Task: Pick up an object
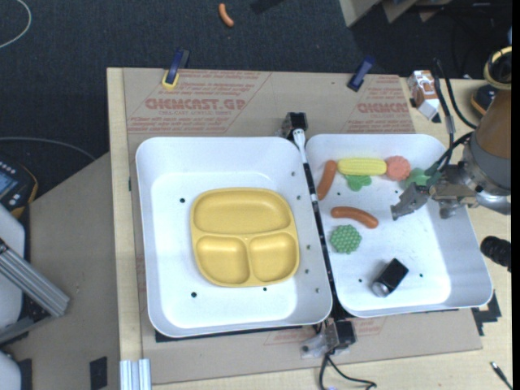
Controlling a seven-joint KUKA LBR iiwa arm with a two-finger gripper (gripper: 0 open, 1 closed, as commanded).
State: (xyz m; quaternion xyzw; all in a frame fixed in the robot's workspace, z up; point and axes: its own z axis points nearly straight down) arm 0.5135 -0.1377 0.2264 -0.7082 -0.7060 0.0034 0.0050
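Observation:
The right bin [455,287] holds several toy foods: a yellow corn cob [361,166], a pink round piece [398,167], a green leafy piece [357,182], an orange sausage [327,179], a red-orange hot dog [354,216] and a green bumpy ball [345,239]. A black block [390,275] lies near the bin's front. My gripper [426,208] hovers over the right half of this bin, just below the pink piece. Its fingers are spread open with nothing between them. A second green scrap [419,176] peeks out beside the wrist.
The left bin [162,177] holds a yellow divided plate [244,236]. A black divider clip [296,123] sits at the top where the bins meet. Clamps [173,70] hold the cardboard base. A small orange item [226,15] lies on the dark floor beyond.

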